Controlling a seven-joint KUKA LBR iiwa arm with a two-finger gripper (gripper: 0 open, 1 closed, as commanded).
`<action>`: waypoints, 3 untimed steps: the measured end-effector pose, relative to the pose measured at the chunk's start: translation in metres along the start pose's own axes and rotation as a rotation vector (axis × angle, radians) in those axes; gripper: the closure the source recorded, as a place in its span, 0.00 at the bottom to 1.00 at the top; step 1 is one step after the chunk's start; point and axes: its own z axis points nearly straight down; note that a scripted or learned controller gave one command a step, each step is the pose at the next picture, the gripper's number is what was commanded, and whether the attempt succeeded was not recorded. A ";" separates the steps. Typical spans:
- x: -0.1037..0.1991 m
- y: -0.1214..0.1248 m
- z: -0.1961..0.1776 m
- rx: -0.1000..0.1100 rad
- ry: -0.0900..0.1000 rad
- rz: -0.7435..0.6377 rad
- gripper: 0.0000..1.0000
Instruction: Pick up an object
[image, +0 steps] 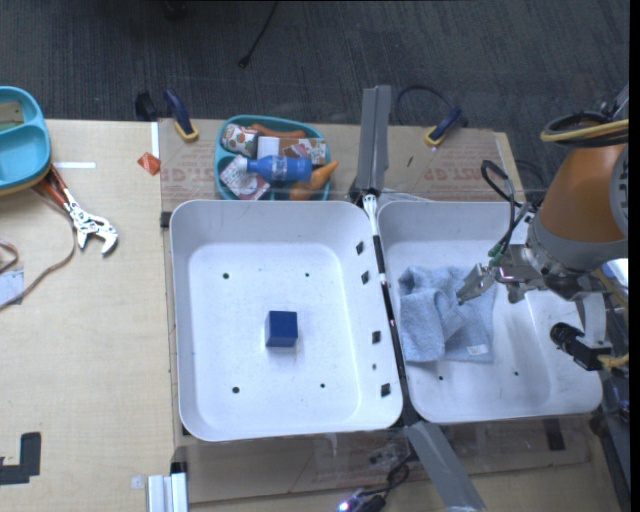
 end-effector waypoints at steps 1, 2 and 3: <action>0.007 -0.043 0.041 -0.002 0.000 -0.147 0.00; 0.007 -0.042 0.033 -0.002 0.000 -0.144 1.00; 0.007 -0.042 0.033 -0.002 0.000 -0.144 0.00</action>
